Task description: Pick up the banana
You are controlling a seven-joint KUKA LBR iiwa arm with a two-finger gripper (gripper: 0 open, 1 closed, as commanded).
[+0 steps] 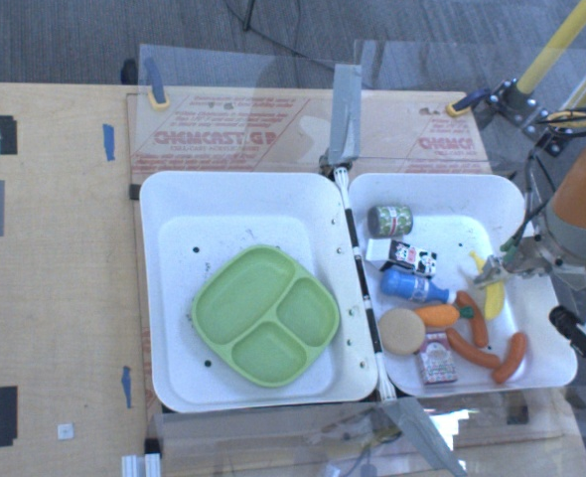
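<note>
Yellow curved banana (495,299) sits just under the grey two-finger claw (499,267); grip state unclear, so descend straight over its middle.

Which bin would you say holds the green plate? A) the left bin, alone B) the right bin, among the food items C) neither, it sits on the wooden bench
A: the green plate lies flat inside the left bin, with nothing else in it, while the can, the banana and the other small items crowd the right bin.
</note>
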